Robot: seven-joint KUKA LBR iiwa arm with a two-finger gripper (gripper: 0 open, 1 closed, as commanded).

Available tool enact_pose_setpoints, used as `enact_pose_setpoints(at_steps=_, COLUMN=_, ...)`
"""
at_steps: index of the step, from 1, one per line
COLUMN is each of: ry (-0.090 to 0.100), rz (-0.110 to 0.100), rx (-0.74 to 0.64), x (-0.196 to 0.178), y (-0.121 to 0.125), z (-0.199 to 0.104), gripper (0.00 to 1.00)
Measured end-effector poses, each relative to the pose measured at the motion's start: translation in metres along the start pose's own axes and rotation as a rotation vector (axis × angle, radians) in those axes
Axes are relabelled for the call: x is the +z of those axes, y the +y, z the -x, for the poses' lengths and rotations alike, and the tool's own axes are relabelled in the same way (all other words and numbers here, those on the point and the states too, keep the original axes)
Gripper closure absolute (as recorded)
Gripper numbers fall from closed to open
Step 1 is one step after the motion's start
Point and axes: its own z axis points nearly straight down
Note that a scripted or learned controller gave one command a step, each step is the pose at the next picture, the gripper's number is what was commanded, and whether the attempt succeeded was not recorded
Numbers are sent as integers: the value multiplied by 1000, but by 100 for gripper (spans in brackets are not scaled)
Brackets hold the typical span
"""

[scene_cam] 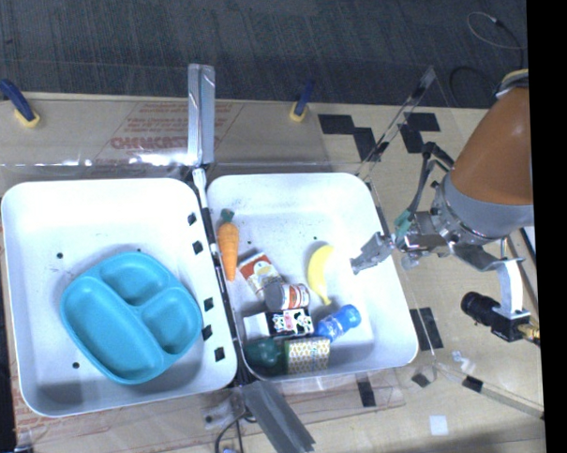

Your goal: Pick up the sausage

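Sausage is hard to tell apart among the food in the right bin (291,188). The gripper (367,258) hangs beside the banana (319,269); whether it is spread or closed, I cannot tell.

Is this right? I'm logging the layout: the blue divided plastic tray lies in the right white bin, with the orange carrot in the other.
Not quite. The camera view shows the blue divided plastic tray in the left white bin; the orange carrot lies in the right white bin.
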Motion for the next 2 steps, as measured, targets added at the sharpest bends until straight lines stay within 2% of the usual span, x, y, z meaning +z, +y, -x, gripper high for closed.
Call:
enact_pose_setpoints(at_steps=1, ry=0, rz=0, rx=270, x=100, y=76, z=-10, gripper=0)
enact_pose_setpoints(at_steps=2, ry=1, rz=1, rx=163, x=147, y=135, z=-59, gripper=0)
